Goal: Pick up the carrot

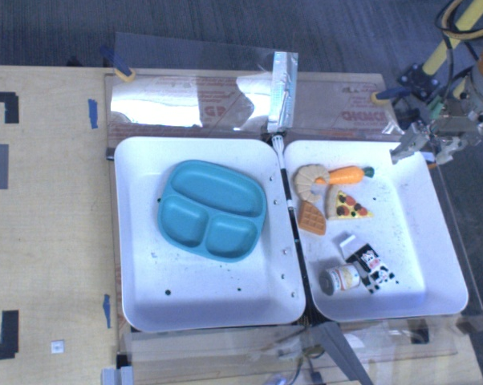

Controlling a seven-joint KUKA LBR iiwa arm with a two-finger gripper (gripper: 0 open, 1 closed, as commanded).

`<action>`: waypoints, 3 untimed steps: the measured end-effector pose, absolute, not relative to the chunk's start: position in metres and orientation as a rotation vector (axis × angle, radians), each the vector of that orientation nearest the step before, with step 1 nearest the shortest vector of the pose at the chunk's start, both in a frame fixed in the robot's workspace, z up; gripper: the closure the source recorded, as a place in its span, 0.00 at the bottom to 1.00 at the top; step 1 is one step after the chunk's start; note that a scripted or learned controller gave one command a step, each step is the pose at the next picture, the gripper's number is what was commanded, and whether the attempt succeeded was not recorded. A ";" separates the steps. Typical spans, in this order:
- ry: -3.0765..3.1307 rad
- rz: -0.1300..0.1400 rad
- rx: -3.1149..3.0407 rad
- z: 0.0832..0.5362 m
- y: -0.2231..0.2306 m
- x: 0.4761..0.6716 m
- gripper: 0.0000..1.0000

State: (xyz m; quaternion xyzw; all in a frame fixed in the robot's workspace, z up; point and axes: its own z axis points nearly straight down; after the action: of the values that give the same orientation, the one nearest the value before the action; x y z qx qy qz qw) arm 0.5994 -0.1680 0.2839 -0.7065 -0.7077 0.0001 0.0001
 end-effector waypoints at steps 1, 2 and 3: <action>-1.951 0.006 -2.454 0.182 -0.124 0.646 0.00; -2.204 -0.008 -2.248 0.113 -0.143 0.666 0.00; -2.164 -0.020 -2.294 0.094 -0.120 0.658 0.00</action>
State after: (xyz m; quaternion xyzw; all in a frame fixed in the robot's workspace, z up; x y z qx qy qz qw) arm 0.6575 -0.1204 0.0945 -0.7274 -0.6861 -0.0062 -0.0061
